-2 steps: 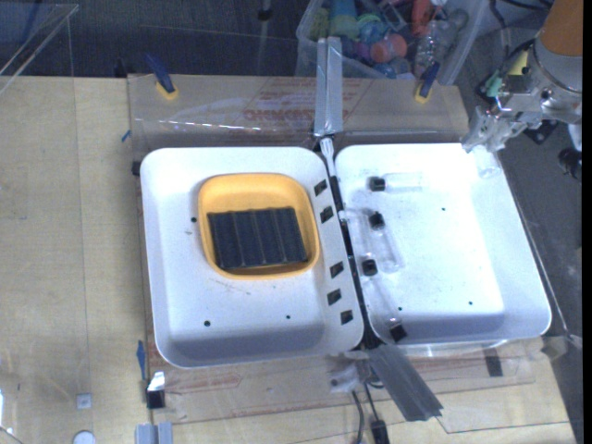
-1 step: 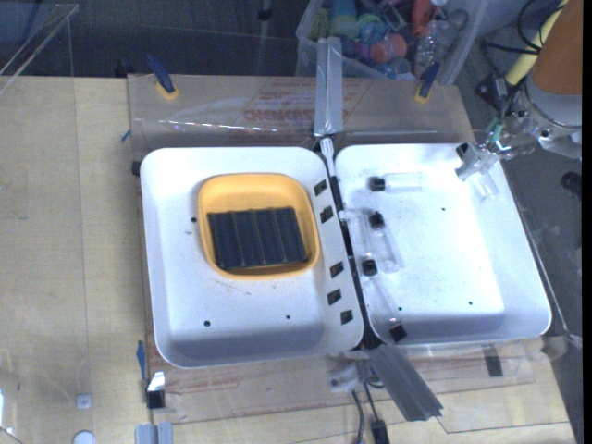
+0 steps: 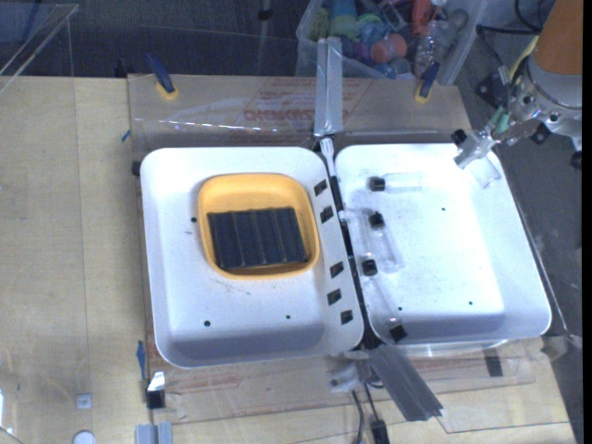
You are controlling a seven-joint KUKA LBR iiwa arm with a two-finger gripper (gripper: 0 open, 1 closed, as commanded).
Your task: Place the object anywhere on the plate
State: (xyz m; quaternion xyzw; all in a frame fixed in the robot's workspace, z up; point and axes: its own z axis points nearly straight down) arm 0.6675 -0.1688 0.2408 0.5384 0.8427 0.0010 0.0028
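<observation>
Yellow-orange plastic forms the plate (image 3: 256, 192), which is set in the left bin (image 3: 166, 248), slightly above that bin's middle. A dark ribbed rectangular object (image 3: 256, 237) is laid flat on the plate, covering most of its floor and reaching to its lower rim.

The right bin (image 3: 462, 266) is seen just beside the left one, the two being parted by a divider (image 3: 335, 248) fitted with small dark clips. Several clear items with black caps (image 3: 376, 218) are scattered along the right bin's left side; what they are cannot be made out.

The gripper (image 3: 476, 148) is held at the upper right corner of the right bin, over its rim, well apart from the plate. Nothing is seen between its fingers, but whether they are spread or closed cannot be told from this slant. The arm's orange band (image 3: 560, 26) is seen above it at the right edge.

A clear tub of coloured toys (image 3: 388, 17) is placed behind the bins on the bench (image 3: 65, 248).
</observation>
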